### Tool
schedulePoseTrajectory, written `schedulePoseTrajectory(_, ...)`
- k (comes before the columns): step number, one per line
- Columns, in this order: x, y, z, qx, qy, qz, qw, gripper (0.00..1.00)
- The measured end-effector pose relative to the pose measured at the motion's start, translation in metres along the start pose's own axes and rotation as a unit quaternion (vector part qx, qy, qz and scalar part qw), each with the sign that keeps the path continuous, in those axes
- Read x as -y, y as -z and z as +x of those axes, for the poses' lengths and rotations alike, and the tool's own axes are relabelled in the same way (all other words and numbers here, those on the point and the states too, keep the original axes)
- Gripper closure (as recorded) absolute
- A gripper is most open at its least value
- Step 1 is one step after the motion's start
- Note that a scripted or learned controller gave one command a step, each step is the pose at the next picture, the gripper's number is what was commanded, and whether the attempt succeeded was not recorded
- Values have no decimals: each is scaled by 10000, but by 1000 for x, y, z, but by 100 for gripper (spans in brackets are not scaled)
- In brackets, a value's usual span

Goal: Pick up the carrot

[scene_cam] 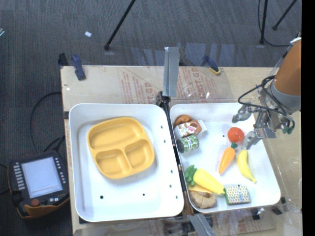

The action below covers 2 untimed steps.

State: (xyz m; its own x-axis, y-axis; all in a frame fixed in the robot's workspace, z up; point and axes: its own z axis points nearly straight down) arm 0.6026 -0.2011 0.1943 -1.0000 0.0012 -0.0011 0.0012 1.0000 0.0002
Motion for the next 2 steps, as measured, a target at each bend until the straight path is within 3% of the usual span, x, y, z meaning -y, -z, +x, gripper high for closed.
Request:
schedulePoseTrajectory(1, -12, -92, 0, 21, 311, 8, 9995, 0)
schedulePoseTrajectory(2, -43, -107, 32, -7, 255, -9, 9997, 0)
